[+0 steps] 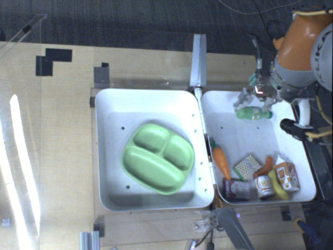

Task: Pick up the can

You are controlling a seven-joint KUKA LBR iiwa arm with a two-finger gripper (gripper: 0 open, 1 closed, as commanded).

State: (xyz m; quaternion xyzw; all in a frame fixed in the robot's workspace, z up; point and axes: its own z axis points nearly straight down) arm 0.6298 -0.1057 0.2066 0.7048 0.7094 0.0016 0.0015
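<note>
1. The can (265, 185) is seen in the right bin (244, 139), close to its near edge and toward its near-right corner. It appears upright with the lid facing up, though that is hard to confirm at this size.
2. It is crowded: a banana (279, 187) is touching or just beside it on the right, a small orange-and-white carton (287, 175) lies past that, a red-orange item (266, 165) sits at its far side, a dark packet (237, 189) is on its left, and a patterned green square (247, 166) is near. A carrot (220, 161) lies along the bin's left wall.
3. Handling, judged: a rigid metal shell, probably moderately heavy if full, not fragile. The smooth curved wall is expected to be slippery, so the pinch should be taken squarely across the middle of the body, not on the rim.
4. Finger room is tight; the free gaps are judged to be on the near and far-left sides, with a risk that the banana is nudged.
5. The hand (255, 99) is located at the far edge of the right bin, over a green bottle-like item (253, 113), well apart from the can. Its state cannot be told.
6. The left bin (112, 139) holds a green divided tray (158, 157).
7. Writing: a label band is visible on the can and print on the carton, but nothing can be read. No brand is identified.
</note>
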